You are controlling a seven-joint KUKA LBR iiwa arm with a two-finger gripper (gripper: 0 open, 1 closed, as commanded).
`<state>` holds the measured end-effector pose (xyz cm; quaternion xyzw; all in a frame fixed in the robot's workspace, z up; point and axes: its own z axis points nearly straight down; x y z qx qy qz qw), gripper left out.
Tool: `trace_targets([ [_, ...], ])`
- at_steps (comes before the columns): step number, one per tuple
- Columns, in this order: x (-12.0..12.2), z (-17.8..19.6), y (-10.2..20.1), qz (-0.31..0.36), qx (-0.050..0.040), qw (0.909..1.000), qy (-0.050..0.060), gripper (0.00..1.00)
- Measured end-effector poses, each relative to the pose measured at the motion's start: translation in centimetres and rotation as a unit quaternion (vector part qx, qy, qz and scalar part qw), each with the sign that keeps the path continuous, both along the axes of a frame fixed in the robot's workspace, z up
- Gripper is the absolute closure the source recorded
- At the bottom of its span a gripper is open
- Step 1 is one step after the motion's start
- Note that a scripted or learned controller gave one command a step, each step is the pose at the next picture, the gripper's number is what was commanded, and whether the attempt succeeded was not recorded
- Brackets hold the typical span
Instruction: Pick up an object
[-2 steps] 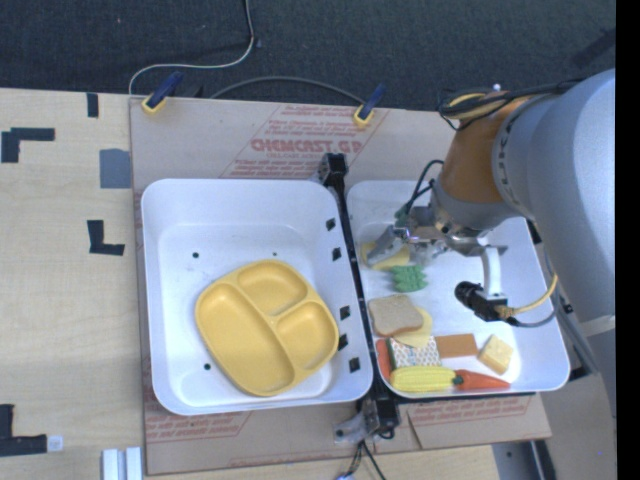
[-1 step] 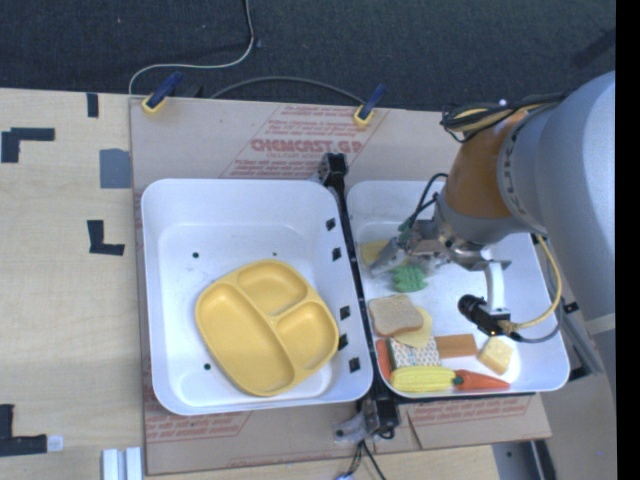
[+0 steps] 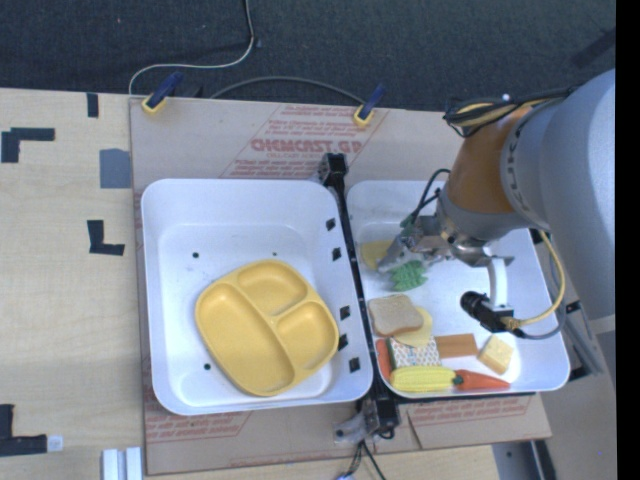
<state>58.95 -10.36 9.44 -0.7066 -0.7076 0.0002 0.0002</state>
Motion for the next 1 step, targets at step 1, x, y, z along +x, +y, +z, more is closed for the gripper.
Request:
trace_targets([
  [1, -2.46, 9.56, 7.18, 0.004, 0.0018, 1.0000, -0.003, 1.00],
])
